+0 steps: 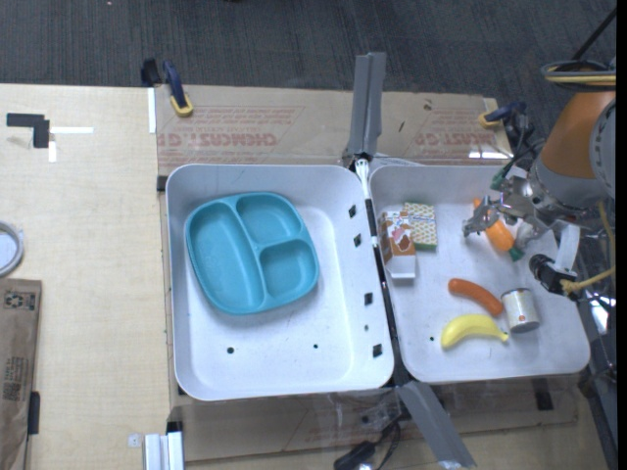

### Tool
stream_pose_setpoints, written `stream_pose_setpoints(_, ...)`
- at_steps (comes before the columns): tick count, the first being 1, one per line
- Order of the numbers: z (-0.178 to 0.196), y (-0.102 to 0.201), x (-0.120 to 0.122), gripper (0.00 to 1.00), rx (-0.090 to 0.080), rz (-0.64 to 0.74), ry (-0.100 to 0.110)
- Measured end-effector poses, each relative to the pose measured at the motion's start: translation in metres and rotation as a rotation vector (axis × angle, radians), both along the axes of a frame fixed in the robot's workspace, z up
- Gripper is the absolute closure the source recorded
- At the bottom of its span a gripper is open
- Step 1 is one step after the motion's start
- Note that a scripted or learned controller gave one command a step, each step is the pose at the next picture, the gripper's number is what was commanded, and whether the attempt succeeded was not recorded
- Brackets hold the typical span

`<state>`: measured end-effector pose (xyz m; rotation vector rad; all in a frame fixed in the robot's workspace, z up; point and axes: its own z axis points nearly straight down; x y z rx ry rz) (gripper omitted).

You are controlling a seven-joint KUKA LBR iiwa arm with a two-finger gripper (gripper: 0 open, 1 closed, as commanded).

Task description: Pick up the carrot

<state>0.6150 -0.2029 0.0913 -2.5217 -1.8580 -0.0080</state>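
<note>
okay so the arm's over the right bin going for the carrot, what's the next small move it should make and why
Probably a short, slow lift straight up. The gripper sits at the carrot near the right bin's far right side, with orange showing right at its tip, though the grip itself is unclear. Lifting slightly would test it and avoid the sausage and can nearby.

**Right Bin Layout**

Take the banana (pixel 472 332) as your reference. The can (pixel 520 310) sits just to its right. The sausage (pixel 475 293) lies just behind it. The carrot (pixel 499 235) lies farther behind, at the gripper (pixel 497 225). The carton (pixel 399 243) is behind-left. The divided plate (pixel 253 253) lies in the left bin (pixel 196 360).
</note>
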Motion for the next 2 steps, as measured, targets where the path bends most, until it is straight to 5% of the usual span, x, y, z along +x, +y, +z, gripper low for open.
stream_pose_setpoints(1,0.01,-0.004,-0.001,1.0,-0.008,0.0,0.001)
stream_pose_setpoints(2,0.129,0.018,0.018,1.0,-0.013,-0.055,0.0)
